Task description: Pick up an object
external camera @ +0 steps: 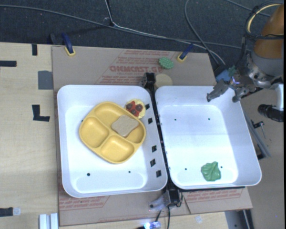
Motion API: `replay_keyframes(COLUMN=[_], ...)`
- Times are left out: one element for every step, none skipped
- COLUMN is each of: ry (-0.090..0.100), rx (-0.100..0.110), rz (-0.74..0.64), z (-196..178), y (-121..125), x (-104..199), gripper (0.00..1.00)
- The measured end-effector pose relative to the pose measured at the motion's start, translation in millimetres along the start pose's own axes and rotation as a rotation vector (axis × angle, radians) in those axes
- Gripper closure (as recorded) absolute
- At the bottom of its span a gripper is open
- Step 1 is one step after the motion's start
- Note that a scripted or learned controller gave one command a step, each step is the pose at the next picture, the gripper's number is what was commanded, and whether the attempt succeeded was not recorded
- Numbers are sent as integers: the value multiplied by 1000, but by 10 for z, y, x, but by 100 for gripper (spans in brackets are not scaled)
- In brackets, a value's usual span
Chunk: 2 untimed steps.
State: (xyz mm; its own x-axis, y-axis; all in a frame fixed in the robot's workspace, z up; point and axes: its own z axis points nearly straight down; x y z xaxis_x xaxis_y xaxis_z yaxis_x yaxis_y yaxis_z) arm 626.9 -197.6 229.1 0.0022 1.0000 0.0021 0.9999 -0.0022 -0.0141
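A flat, crinkled green leaf [210, 171] is seen in the right white bin [229, 142]. A yellow divided plate [112, 132] is held by the left white bin [71, 142]. The two-finger gripper [226, 93] is spread, pinching nothing.

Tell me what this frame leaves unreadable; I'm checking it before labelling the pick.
- Pincer, camera view: small and dark over the right bin's top rim; grip state unclear.
- Arm: cut off by the frame's top right.
- Red item at the yellow tray's corner: too small to identify.
- Green bit on the cardboard behind the bins: too small to identify.
- Green leaf: real or toy, unclear.
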Motion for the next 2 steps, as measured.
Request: replay_keyframes(ry=[-3,-3], rx=[-13,-8], rz=[-3,-3], z=[-82,455], y=[27,-73], x=[4,-26], gripper=[0,0])
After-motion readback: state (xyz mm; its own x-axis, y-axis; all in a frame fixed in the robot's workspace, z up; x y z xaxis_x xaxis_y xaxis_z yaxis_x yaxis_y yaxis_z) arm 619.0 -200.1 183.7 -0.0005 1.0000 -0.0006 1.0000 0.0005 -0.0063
